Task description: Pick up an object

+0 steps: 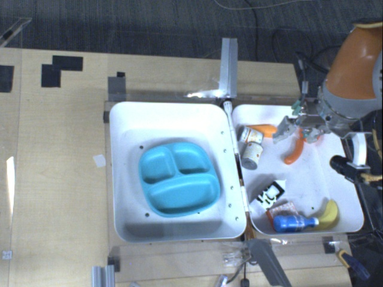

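1. Camera view, near edge first: blue bottle (293, 223) lying flat in the right bin (311, 181), touching a crinkly clear wrapper at its left end, with a banana (328, 213) just beside its right end.
2. Further back: a black-and-white card (270, 192), then two small cans (251, 153) close against the bin's left wall.
3. Likeliest target: the orange curved piece (292, 153), lying directly beneath the gripper (302, 128) in the far part of the right bin.
4. Probably light, smooth plastic and fairly stiff; likely to slip or roll. Best taken across its narrow middle, not at the tapered tip.
5. A second orange piece (264, 129) just left of it, touching the upper can; some risk of nudging both.
6. Gripper state: cannot tell, as the metal parts blur together against the white bin. Contact with the orange piece also unclear.
7. Left bin (122, 160): a blue divided plate (178, 178), well apart from the arm.
8. Upper end of the orange curved piece hidden under the gripper.
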You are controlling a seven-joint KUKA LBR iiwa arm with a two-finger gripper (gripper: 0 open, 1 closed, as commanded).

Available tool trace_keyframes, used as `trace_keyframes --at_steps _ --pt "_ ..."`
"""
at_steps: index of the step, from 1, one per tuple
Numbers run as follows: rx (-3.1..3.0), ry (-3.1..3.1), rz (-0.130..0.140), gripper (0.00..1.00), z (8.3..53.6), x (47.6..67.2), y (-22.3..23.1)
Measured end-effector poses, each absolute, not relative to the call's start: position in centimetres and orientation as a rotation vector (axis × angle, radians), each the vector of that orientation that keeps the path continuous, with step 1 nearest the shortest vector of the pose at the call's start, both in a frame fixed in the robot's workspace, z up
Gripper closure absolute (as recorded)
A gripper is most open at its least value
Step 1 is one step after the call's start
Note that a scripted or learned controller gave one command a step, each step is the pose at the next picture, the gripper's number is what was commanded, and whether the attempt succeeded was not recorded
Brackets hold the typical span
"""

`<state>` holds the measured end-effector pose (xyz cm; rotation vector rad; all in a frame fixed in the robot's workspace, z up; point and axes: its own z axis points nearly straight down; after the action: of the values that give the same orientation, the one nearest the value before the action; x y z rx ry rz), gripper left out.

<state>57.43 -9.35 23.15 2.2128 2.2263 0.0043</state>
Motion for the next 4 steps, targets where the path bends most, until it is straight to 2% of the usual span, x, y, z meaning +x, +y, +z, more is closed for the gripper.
trace_keyframes --at_steps 1,2,3,4 --pt "2.213 2.226 0.004 0.0 23.1 57.4 -9.3" --pt "2.345 2.086 0.005 0.0 19.6 61.3 -11.8" --pt "2.351 2.075 0.007 0.0 10.3 62.8 -12.8" --pt "2.493 1.945 -0.023 0.0 8.6 64.9 -13.8"
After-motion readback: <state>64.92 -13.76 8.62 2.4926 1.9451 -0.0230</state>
